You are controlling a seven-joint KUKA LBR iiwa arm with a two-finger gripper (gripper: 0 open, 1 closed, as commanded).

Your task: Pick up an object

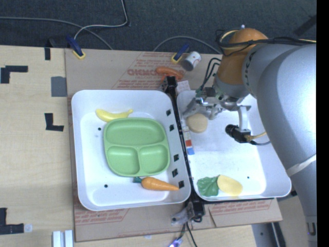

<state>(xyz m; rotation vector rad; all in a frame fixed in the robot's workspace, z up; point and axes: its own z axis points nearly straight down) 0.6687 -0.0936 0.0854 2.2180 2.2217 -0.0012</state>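
The jaws [201,108] hung low over the upper left corner of the right bin [257,161], just above and seemingly touching a pale round object [197,123], though whether they were open or closed on it could not be told. In that bin's lower part lay a green leaf [207,186] touching a yellow piece [230,184]. The left bin [85,138] held a green divided plate [136,146], a banana [112,114] above it and a carrot [159,184] below.

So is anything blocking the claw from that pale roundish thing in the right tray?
Nothing visible does. The gripper hangs right above the beige lump near the right bin's left wall; the leaf and yellow piece lie well away.
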